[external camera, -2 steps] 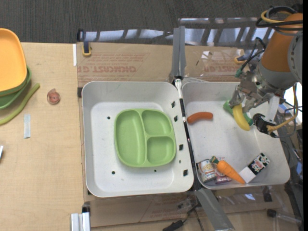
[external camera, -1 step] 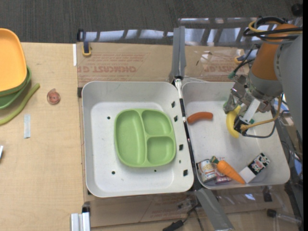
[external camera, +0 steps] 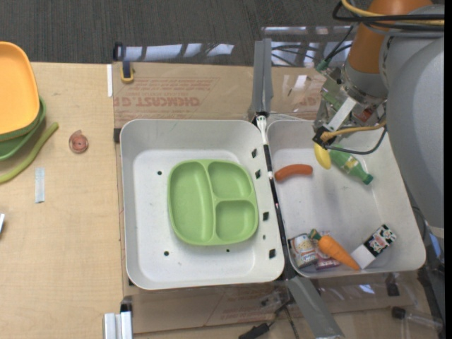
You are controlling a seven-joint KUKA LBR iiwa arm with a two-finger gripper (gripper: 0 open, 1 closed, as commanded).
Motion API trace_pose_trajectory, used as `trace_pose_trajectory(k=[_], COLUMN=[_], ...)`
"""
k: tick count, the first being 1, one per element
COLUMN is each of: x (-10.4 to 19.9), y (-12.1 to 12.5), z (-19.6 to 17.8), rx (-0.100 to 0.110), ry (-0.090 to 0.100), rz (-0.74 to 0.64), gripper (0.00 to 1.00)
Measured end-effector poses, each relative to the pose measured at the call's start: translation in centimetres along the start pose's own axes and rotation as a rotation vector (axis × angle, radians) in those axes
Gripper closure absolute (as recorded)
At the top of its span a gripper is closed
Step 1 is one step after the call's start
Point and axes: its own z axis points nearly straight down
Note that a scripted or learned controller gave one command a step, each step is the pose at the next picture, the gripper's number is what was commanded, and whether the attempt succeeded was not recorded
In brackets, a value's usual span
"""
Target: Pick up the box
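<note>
White plastic walls frame the right-hand bin (external camera: 406, 189), and the small flat printed cardboard box (external camera: 304, 249) lies at its near-left corner, close to the wall shared with the left-hand white bin (external camera: 131, 210). The grey two-finger gripper (external camera: 323, 138) hangs over the far-left part of the same bin, so the box sits at about 6 o'clock from it, well apart. A small yellow rounded object (external camera: 322, 156) is right at the gripper's tip; I cannot tell how far open the gripper is, or whether it has hold of anything. The box's long axis seems to run roughly 9 to 3 o'clock. A tapered orange toy carrot (external camera: 337, 253) lies across its right part, which would likely crowd a grasp. A black-and-white patterned carton (external camera: 374, 244) rests at 5 o'clock.
</note>
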Motion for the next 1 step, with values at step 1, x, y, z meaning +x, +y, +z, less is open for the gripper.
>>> trace_pose_trajectory(k=[1], x=[-0.89], y=[-4.22], z=[-7.71], rx=[0.000], ry=[-0.001], rz=[-0.199], gripper=[1.00])
